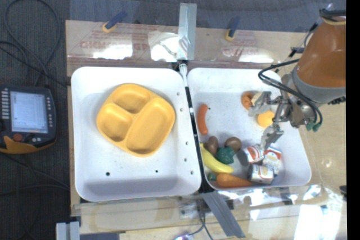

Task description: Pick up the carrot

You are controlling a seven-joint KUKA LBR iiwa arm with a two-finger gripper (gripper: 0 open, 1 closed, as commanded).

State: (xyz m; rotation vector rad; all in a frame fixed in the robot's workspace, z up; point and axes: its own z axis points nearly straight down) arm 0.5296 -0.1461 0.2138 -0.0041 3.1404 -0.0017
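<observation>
Pincer: the pincer (pixel 272 135) is hanging over the right bin, right of centre in the frame, with its fingers pointing toward the lower left; nothing is sitting between them, but whether they are parted or closed I cannot tell.
Arm: the grey arm (pixel 323 62) with its orange band is reaching in from the right edge, above the bin's right rim.
Just below the pincer: a small white-and-red carton (pixel 263 167) is lying close under the fingertips; contact is not clear.
Above the pincer: two small orange pieces (pixel 264 118) are lying near the wrist, in the upper right part of the bin.
Carrot: the carrot (pixel 233 180) is lying on its side along the lower wall of the right bin, left of the carton and well apart from the pincer.
Beside the carrot: a yellow banana (pixel 214 162), a dark green piece (pixel 225 155) and two brown pieces (pixel 233 144) are crowding just above it.
Sausage: a red sausage (pixel 202 118) is lying near the bin's left wall.
Right bin: the white bin (pixel 301 146) is holding all of these.
Left bin: the other white bin (pixel 87 137) is holding a yellow divided plate (pixel 135 118).
Counter: the counter (pixel 129 36) is carrying both bins.
Far left: a handheld screen unit (pixel 27 118) is lying on the dark floor.
</observation>
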